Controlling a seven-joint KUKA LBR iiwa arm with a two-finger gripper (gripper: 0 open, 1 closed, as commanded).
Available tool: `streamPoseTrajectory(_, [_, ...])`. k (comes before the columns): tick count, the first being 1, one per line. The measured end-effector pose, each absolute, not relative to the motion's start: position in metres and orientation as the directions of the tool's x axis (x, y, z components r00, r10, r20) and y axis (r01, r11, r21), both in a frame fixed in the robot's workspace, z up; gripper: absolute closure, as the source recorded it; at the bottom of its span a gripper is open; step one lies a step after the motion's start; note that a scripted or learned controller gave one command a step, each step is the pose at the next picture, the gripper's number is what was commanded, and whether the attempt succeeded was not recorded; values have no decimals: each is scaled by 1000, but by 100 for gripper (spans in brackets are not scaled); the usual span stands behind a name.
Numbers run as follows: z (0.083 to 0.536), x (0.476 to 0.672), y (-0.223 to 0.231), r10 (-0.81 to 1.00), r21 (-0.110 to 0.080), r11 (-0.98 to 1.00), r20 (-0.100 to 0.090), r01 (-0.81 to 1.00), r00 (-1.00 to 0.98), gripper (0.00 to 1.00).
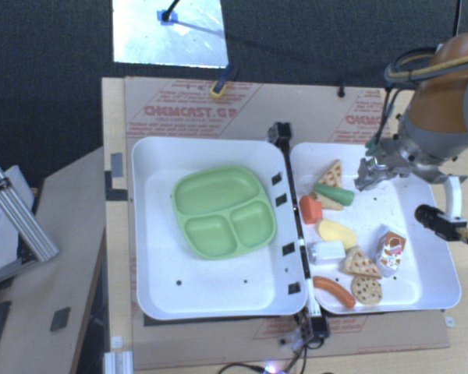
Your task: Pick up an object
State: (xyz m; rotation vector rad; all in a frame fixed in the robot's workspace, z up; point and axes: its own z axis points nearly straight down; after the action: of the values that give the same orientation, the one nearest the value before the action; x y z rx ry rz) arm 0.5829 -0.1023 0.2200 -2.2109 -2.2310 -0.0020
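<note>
Several targets: toy foods crowd the right bin [441, 287], tool [368, 174] hovering at its far side.
Nearest pick: pizza slice [331, 173], just left of the tool, green pepper [333, 195] below it.
Pepper axis: roughly left-right.
Tool state: can't tell, tips blurred.

Bench [179, 104], prob. printed board on top, w/ two white bins [160, 287] [437, 287] side by side.

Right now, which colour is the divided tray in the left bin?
Light green; the tray shows best in the camera view.
</note>
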Motion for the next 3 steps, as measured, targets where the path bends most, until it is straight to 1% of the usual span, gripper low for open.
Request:
streamPoseTrajectory(1, [212,564,-49,1000,-1,9,2,1000,-9,100])
streamPoseTrajectory(2, [230,549,5,1000,1,10,2,1000,-10,100])
streamPoseTrajectory(3, [217,544,25,1000,0,7,1,1000,-7,100])
